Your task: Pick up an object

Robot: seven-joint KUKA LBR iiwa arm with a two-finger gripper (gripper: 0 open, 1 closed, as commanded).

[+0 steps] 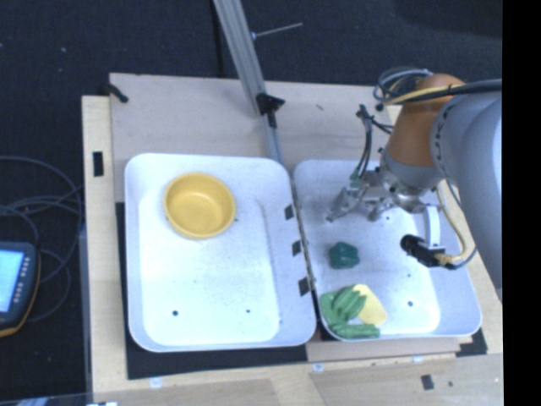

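Two white bins are being shown, the left bin (152,311) and the right bin (456,311), and both floors are being marked by fine dark speckles. A plain yellow bowl (200,205) is being seen in the left one. In the right one, a dark green object (343,255) is being displayed, and a bright green object (340,304) is being seen beside a yellow piece (370,308). The desk (194,117) is being shown in pale beige. The arm (461,134) is being presented in grey with an orange band (414,134).
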